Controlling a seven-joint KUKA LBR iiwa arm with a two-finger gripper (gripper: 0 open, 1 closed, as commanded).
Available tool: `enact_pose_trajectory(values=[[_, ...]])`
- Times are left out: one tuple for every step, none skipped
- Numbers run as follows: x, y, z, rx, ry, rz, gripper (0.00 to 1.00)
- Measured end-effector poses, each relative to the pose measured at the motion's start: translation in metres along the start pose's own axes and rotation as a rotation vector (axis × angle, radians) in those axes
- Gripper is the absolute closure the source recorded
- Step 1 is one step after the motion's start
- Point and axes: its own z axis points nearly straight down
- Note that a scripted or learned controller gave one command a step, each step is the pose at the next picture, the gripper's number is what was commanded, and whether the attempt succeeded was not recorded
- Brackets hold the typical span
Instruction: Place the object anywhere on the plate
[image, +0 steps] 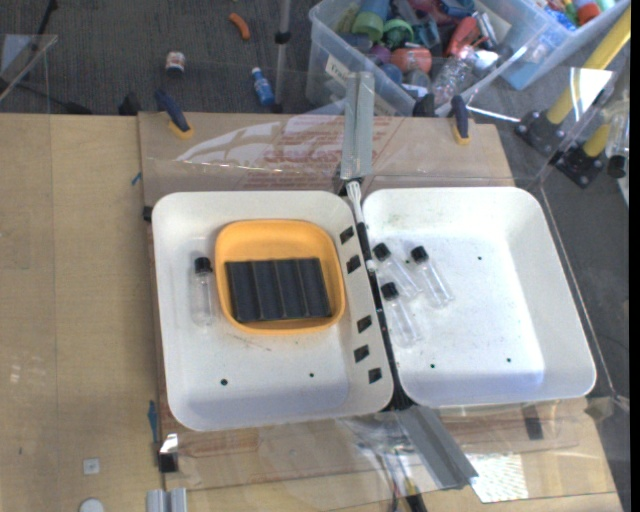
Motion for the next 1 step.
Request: enact_pose_trajectory(values=[[0.0024,-0.0011,0.0000,0.001,0.000,0.055,1.00]])
